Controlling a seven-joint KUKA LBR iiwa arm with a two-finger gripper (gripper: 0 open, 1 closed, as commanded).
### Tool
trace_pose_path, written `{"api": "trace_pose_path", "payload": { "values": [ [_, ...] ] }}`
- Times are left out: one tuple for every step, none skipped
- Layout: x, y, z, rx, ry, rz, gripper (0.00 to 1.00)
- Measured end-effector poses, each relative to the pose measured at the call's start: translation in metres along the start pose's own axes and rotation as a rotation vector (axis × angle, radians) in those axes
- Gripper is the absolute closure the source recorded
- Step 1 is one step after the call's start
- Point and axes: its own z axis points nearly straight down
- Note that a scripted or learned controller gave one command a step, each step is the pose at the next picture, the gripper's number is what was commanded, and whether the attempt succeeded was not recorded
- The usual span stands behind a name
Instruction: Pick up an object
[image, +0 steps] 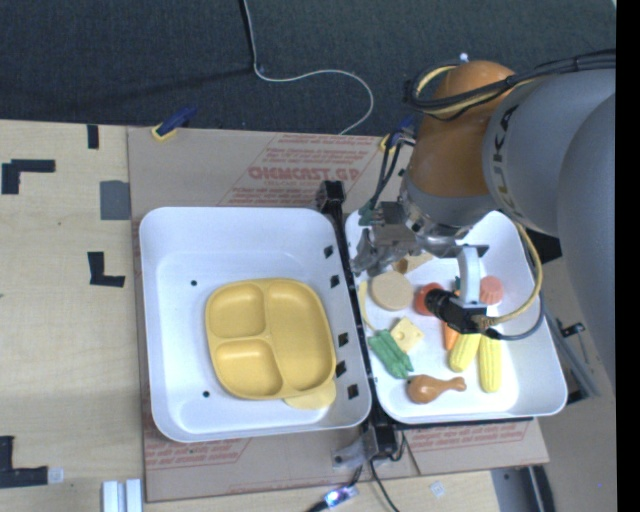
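The right bin (540, 400) holds several toy foods. Among them are a tan round biscuit (391, 292), a yellow cheese wedge (405, 333), a green vegetable (388, 353), a brown drumstick (436, 387), a corn cob (490, 362), an orange carrot (463, 349) and a red piece (431, 298). My gripper (374, 252) hangs low over the bin's far left corner, just above and left of the biscuit. Nothing shows held in it.
The left bin (170, 250) carries a yellow divided plate (270, 335) with a pale yellow flat piece (312, 398) poking out under its near edge. The divider between the bins (348, 300) runs right beside the gripper. A pink-red piece (491, 290) lies at the right.
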Motion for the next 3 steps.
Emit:
{"api": "trace_pose_path", "payload": {
  "values": [
    [0.017,-0.015,0.015,0.002,-0.002,0.003,1.00],
    [0.023,-0.016,0.012,0.000,-0.002,0.003,1.00],
    [0.006,-0.013,0.006,0.000,-0.002,0.006,1.00]
  ]
}}
